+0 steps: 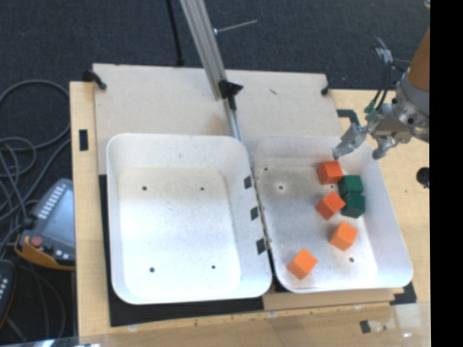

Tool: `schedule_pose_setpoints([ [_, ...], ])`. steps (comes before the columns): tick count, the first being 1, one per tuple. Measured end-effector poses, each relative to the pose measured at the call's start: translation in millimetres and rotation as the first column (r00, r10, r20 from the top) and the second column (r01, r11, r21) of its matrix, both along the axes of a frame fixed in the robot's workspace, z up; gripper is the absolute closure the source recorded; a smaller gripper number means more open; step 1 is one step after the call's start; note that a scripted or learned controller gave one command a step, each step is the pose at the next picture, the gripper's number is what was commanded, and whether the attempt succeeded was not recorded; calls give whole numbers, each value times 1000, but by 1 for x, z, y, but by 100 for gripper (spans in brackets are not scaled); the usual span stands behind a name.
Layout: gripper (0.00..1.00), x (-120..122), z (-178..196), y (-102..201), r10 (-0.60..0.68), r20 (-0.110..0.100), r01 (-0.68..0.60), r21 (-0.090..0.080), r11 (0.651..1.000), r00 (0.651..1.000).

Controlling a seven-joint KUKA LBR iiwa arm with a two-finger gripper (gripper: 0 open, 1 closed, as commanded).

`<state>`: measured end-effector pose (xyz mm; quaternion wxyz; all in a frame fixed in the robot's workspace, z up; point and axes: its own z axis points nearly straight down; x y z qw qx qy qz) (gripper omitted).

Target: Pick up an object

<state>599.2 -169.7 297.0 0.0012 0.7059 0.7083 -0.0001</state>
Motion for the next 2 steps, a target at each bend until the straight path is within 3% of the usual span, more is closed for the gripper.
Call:
schedule_pose_setpoints([
  [1, 0, -56, -128, 13, -3, -9, 3, 3, 1000, 1000],
  [2, 0, 23, -194, -13, 1, -2, -1, 1, 1000, 1000],
])
